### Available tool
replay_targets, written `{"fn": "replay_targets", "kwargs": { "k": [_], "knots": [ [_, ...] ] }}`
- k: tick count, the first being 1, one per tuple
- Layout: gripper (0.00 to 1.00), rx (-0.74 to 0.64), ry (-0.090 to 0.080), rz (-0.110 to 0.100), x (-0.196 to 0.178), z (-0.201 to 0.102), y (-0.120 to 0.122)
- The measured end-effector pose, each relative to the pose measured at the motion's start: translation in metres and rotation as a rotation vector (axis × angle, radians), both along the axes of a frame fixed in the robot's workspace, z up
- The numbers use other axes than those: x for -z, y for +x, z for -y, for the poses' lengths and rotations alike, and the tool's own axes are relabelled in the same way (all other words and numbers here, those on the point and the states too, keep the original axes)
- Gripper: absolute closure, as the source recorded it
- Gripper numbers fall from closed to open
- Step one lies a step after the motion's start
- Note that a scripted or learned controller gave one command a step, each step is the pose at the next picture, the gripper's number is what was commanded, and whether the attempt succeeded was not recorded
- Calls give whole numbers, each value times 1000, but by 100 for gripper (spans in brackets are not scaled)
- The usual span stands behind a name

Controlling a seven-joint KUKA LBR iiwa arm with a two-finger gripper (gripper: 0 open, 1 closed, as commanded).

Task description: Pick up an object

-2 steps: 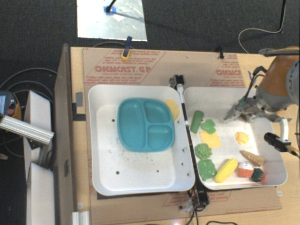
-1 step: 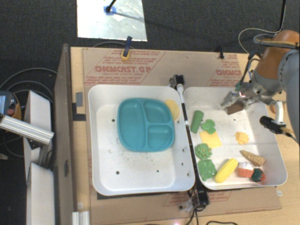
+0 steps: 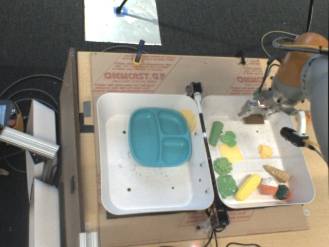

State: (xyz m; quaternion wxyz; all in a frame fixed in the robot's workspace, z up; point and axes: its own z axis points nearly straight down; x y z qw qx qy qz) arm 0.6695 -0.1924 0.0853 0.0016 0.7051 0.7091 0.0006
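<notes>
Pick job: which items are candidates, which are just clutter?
Job: gripper; brown block under it; corn, cone, cucumber, cheese in right bin.
Clutter: teal tray in left bin; foil sheet.

You have a brown block (image 3: 253, 119) in the upper part of the right bin (image 3: 308, 187), right of frame centre, lying flat just under the gripper (image 3: 255, 108). You can't tell whether it sits between the fingers. It is small, dark and roughly rectangular, and lies apart from the other toy foods, which sit lower in the bin, with bare white floor around it.
</notes>
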Motion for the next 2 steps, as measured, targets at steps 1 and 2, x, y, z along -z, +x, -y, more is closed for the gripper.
{"fn": "replay_targets", "kwargs": {
  "k": [1,2],
  "knots": [
    [100,-2,-3,4,-12,1,1],
    [100,-6,4,1,-55,-101,-9]
  ]
}}
